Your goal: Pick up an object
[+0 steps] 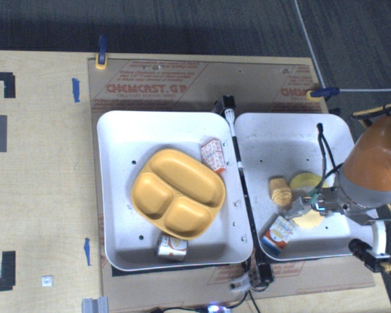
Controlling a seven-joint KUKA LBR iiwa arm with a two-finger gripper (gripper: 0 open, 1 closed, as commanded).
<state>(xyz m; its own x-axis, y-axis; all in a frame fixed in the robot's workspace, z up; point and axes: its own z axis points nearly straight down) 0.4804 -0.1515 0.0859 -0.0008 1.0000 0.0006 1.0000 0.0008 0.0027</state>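
My gripper (pixel 308 205) is low in the right bin (pixel 293 132), at the end of the arm with the orange band (pixel 376 156). It sits among several small items: a tan lumpy piece (pixel 281 191) to its left, a yellow-green round piece (pixel 304 180) just behind it, a pale yellow flat piece (pixel 309 222) under its near side, and a small white carton with blue and orange print (pixel 278 233) at its lower left. The gripper body hides whatever lies directly beneath it.
The left bin (pixel 117 142) holds a yellow compartment tray (pixel 177 193), a red-and-white packet (pixel 212 154) at the tray's far right, and a small can (pixel 171 248) by the near wall. A black cable (pixel 324 150) runs across the right bin's back.
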